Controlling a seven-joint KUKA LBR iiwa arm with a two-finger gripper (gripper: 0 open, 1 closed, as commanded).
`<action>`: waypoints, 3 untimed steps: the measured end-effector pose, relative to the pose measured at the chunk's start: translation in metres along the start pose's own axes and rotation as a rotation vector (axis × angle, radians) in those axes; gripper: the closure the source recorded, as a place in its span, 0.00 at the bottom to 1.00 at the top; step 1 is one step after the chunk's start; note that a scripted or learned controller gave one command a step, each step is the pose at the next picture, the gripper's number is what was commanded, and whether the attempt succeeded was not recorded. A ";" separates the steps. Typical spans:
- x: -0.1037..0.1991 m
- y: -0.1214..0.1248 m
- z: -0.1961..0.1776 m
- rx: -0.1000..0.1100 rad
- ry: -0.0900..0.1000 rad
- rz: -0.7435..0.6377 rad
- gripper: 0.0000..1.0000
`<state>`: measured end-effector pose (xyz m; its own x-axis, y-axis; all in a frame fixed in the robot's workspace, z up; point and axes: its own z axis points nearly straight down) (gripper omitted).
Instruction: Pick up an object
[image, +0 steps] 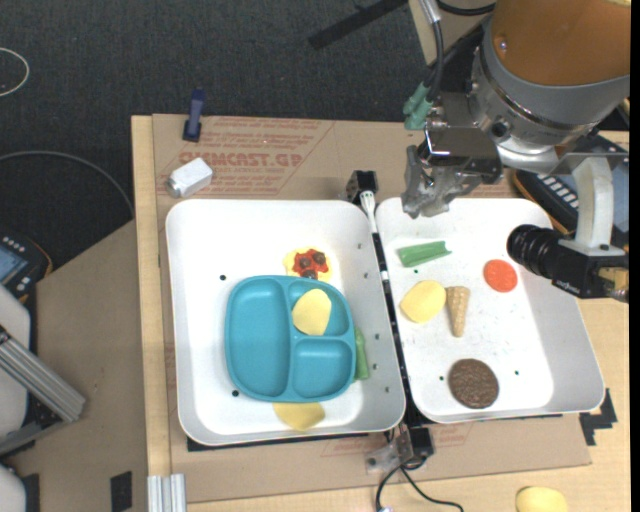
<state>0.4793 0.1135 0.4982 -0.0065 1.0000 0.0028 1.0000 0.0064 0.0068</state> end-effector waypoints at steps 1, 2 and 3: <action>-0.048 -0.002 0.119 0.021 -0.006 0.012 1.00; -0.121 -0.004 0.203 0.019 -0.006 0.016 1.00; -0.056 0.000 0.099 -0.005 0.000 -0.001 1.00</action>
